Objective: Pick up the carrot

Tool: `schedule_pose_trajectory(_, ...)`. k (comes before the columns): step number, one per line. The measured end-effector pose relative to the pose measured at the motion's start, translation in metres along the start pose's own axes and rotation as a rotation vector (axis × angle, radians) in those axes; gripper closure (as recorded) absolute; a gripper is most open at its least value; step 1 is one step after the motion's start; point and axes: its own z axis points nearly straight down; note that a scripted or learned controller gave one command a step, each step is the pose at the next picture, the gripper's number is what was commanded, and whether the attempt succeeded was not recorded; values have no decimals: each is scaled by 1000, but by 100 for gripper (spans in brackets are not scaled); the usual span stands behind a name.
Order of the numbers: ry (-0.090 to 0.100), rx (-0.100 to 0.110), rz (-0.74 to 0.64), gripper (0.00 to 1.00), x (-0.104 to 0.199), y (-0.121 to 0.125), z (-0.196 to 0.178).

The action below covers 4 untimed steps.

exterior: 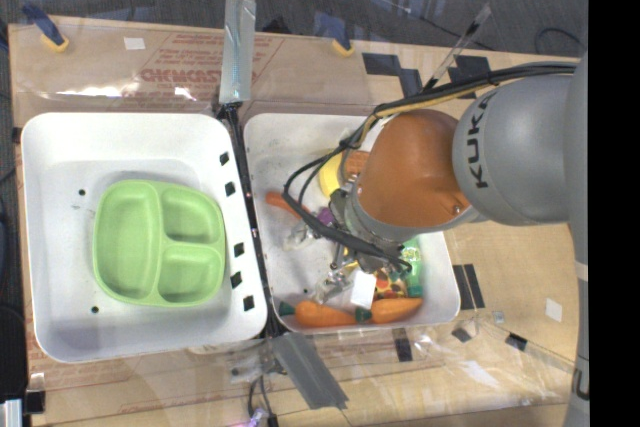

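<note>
An orange carrot (322,315) lay along the right bin's (262,215) near wall; the gripper's (345,277) grip state was unclear

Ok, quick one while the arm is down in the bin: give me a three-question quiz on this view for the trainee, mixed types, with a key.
1. True or false: the green divided plate lies in the same bin as the carrot.
2. Multiple choice: where in the right bin does the carrot lie? A) against the far wall B) along the near wall C) in the middle
3. Fill in: the arm's hand hangs just above the carrot, inside the ____ bin.

Key: 1 false, the plate is in the left bin; 2 B; 3 right.
</note>
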Motion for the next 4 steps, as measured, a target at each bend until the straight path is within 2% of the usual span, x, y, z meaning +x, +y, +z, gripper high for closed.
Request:
schedule_pose_trajectory(1,2,-3,-9,100,-1,3,-9)
schedule_pose_trajectory(2,3,-2,-76,100,-32,-35,-222)
schedule_pose_trajectory(3,11,-14,-665,100,40,-79,-228)
schedule_pose_trajectory(4,6,-15,-1052,100,55,-101,-223)
